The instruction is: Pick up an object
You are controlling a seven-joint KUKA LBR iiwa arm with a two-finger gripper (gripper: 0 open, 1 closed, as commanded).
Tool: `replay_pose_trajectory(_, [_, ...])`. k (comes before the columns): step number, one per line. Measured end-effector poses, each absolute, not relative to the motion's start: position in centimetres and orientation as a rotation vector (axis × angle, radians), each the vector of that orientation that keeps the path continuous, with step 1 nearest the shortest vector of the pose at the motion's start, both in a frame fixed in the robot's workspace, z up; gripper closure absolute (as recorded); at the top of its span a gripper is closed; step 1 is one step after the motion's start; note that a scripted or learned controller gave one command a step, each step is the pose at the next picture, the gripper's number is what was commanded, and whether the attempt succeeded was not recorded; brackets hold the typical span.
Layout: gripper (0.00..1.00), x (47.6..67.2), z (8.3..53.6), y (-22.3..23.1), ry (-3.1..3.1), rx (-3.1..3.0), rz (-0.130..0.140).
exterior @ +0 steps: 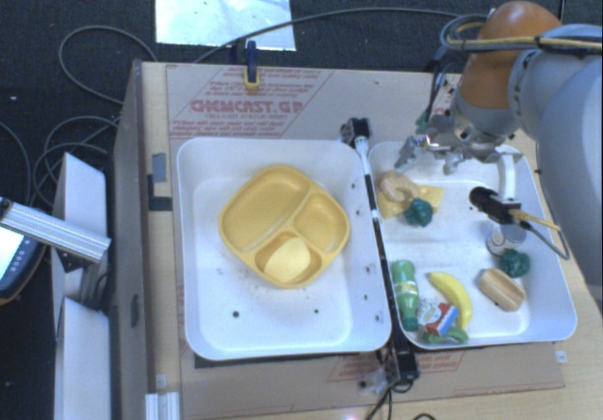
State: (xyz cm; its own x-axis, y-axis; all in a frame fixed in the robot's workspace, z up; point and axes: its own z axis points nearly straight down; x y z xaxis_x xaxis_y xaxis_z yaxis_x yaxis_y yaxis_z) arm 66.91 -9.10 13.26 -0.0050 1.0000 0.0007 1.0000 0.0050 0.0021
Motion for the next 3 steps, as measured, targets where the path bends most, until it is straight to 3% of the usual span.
replay_pose_trajectory(1, [0.00,61.4,9.2,-11.0,2.222,2.219,-0.001])
replay_pose_trajectory(2, [1.00,61.5,10.4,-11.0,2.222,2.215,0.003])
replay_pose_trajectory(3, [1.00,63.9,18.6,-3.4,2.225,2.215,0.006])
